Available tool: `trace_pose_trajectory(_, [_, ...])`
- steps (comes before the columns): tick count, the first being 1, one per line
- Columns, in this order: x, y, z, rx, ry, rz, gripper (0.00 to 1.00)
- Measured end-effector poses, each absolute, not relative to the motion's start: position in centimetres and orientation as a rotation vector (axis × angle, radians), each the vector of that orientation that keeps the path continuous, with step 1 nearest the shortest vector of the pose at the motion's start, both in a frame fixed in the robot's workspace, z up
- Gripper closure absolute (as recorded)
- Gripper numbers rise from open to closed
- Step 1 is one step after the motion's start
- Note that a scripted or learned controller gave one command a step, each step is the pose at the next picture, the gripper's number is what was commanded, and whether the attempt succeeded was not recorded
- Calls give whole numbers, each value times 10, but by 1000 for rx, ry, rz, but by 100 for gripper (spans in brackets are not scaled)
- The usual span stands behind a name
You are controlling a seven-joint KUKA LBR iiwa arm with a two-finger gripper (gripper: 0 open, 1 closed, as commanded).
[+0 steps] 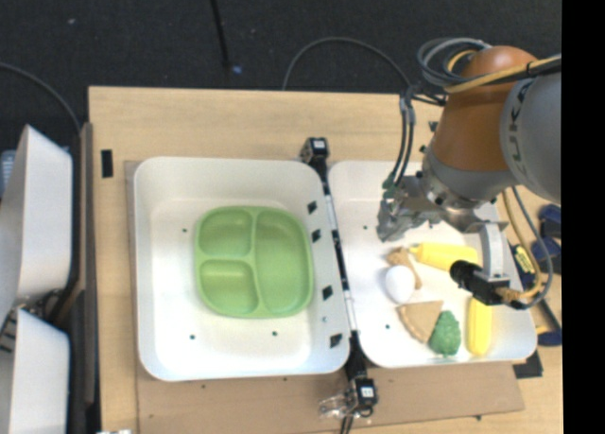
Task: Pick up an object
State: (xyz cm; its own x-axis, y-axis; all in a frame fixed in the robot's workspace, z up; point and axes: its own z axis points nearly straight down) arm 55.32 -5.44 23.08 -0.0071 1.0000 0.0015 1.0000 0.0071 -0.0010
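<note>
Two white bins, one green tray, two yellow pieces, one egg, one broccoli.

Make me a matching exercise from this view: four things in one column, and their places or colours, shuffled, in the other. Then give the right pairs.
Things
1. divided plate
2. egg
3. broccoli piece
4. gripper

Descriptions
A. dark green, near the front edge of the right bin
B. light green, lying in the left bin
C. grey metal, over the back part of the right bin
D. white, in the right bin just left of a yellow banana-shaped piece

Pairs: 1-B, 2-D, 3-A, 4-C
</note>
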Motion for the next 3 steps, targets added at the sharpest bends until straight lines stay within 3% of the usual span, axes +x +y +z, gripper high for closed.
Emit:
trace_pose_trajectory(1, [578,-6,238,-2214,-2231,-5,100])
trace_pose_trajectory(3, [608,80,233,-2214,-2229,-4,100])
